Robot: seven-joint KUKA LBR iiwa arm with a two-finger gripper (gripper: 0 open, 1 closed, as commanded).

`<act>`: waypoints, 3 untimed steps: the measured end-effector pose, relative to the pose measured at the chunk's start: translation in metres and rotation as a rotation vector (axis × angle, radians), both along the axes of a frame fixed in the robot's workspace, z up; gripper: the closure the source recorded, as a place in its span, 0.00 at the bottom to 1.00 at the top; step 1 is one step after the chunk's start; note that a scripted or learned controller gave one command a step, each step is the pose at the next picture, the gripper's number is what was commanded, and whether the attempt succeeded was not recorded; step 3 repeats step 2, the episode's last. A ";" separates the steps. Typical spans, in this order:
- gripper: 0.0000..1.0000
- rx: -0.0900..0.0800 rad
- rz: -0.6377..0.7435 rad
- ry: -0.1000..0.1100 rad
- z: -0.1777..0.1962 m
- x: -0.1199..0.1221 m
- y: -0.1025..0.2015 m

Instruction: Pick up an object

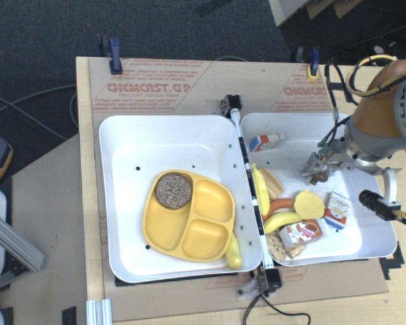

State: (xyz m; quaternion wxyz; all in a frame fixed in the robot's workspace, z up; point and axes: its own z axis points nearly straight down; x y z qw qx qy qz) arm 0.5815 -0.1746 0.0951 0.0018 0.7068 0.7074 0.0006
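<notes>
My gripper [318, 171] hangs low in the right bin [365, 246], over its upper middle, and its small fingers point down-left at the bin floor. Just below it lie a round yellow piece [310, 204], a banana [283, 220], an orange-red sausage [282, 205] and a small white packet with red and blue [336, 208]. A small carton [266, 141] lies at the bin's back left. A brown snack packet [299, 236] rests near the front. I see nothing between the fingers.
The left bin [122, 154] holds a yellow divided plate [189, 217] with a brown round patty [173, 189] in one compartment. A yellow banana [260, 189] lies along the divider between the bins. Blue clamps [113, 54] stand at the bench's back edge.
</notes>
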 end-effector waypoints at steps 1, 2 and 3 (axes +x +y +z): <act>1.00 0.004 0.003 0.007 -0.011 -0.014 0.068; 1.00 0.002 0.006 -0.008 0.124 -0.021 0.128; 1.00 0.002 0.006 -0.008 0.124 -0.021 0.128</act>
